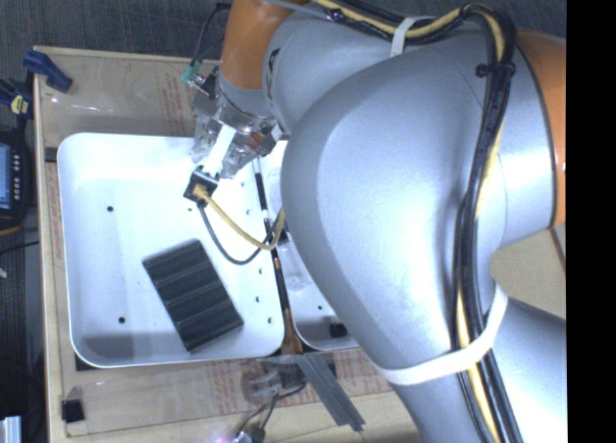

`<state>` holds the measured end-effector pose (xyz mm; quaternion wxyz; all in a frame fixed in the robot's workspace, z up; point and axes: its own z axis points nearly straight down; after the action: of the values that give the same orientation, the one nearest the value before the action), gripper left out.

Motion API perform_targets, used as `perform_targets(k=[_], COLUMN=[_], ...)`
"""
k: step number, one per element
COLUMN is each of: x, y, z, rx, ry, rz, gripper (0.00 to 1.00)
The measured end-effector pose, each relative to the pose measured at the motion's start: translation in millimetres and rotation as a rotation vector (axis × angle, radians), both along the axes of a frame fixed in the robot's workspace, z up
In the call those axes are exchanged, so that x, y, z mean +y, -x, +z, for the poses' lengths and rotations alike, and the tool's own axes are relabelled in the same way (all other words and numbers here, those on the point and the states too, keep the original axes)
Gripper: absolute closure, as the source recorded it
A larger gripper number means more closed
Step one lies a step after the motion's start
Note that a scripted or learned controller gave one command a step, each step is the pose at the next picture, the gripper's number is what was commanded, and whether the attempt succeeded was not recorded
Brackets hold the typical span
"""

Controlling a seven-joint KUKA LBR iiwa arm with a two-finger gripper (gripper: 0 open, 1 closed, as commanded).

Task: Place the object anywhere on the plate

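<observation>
The grey arm (404, 200) covers most of the right side of the camera view and hides nearly all of the right bin (318, 335), of which only a small white corner is seen at the bottom. Its orange band (245, 37) is at the top, and below it the gripper (217, 147) hangs over the upper right part of the left bin (77, 239). How far the gripper is open I cannot tell, because its end is blurred against the white floor, and nothing can be seen in its hold. A yellow and black cable (236, 234) loops down from the wrist. The object (192, 294), a dark ribbed rectangular block, lies flat and turned at a slant on the floor of the left bin, in its lower middle part, well apart from the gripper
</observation>
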<state>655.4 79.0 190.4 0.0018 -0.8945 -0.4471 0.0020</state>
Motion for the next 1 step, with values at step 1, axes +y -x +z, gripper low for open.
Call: perform_targets(k=[1], x=[-4.0], y=[71.1], z=[-0.1], rx=[0.002], ry=[0.000], rz=[0.157], gripper=[1.00])
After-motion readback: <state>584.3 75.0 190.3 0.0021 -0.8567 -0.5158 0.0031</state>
